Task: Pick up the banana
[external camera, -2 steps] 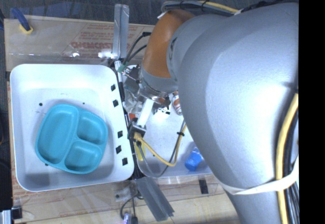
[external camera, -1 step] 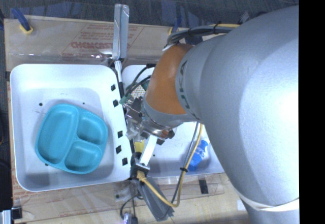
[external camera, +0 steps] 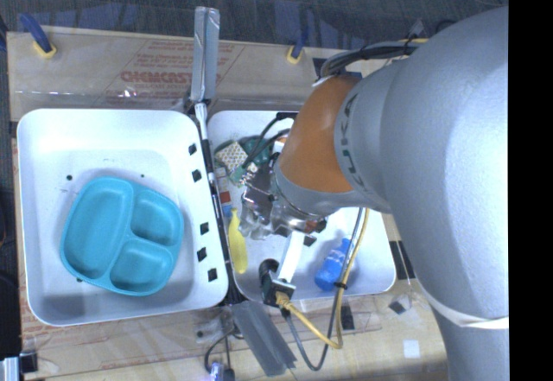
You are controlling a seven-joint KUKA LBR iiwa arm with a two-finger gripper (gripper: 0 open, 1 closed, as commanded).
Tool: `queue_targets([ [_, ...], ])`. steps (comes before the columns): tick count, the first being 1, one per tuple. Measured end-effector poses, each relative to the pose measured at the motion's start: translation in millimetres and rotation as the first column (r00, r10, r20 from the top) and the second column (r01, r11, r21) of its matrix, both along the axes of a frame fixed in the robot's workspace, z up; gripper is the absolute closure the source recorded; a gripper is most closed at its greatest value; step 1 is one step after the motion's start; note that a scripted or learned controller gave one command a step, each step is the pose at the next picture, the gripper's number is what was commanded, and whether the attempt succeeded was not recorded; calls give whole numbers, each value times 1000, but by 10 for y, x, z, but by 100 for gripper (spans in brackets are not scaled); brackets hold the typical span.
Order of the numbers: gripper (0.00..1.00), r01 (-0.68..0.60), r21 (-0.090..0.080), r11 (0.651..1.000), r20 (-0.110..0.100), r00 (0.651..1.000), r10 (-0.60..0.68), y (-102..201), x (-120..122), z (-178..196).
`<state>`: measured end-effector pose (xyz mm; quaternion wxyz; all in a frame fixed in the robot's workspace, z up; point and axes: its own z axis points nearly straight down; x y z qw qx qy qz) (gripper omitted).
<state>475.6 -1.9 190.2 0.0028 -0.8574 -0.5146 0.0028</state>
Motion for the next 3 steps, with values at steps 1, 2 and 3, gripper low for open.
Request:
queue_targets([
  [1,0,-55,0,998,3,998,55,69,412,4],
  [2,0,-153,0,988,1,988,153,602,-4,1],
  [3,0,-184,0,983,3,983,184,242,649,1],
])
